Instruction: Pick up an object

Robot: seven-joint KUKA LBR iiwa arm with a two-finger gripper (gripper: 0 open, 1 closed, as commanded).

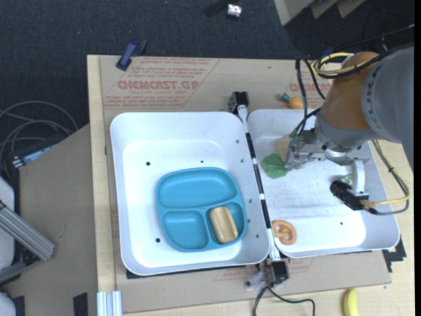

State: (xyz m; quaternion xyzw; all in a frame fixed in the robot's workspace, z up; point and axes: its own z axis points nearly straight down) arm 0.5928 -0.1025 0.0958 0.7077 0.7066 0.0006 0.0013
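Observation:
A green soft object lies at the left side of the right bin, close to the divider. My gripper hangs just to its right, at or near the green object's edge; a tan thing shows right behind the gripper. A small pretzel-shaped orange object rests in the right bin's near left corner. In the left bin a blue divided tray holds a tan bread-like roll in its lower right compartment.
The grey arm with its orange band covers the right bin's far right part. A black cable piece hangs below the wrist. A small orange item lies on the cardboard behind the bins.

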